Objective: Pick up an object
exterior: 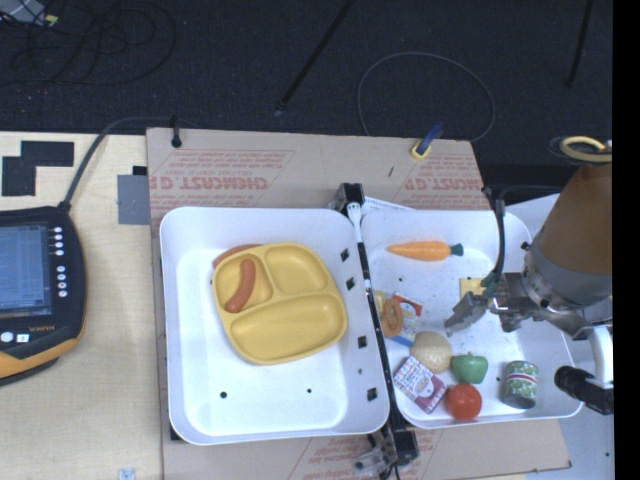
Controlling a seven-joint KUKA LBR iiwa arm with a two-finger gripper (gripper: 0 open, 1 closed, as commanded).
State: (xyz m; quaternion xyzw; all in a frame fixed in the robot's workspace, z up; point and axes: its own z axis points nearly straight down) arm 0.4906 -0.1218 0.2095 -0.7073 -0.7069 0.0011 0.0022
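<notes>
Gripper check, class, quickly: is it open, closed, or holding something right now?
Gripper: hangs over the right bin, between the carrot and the green pepper; open or closed cannot be told, and nothing is seen held.

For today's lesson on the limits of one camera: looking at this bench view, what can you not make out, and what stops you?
- Pincer: whether open or shut; dark, small and blurred in the camera view.
- Yellow item in the right bin: partly hidden behind the pincer and cable; its kind is unclear.
- Red-and-white packet: print too small to read.
- Sausage on the yellow tray: a reddish thing behind it is mostly hidden by the tray's rim.
</notes>
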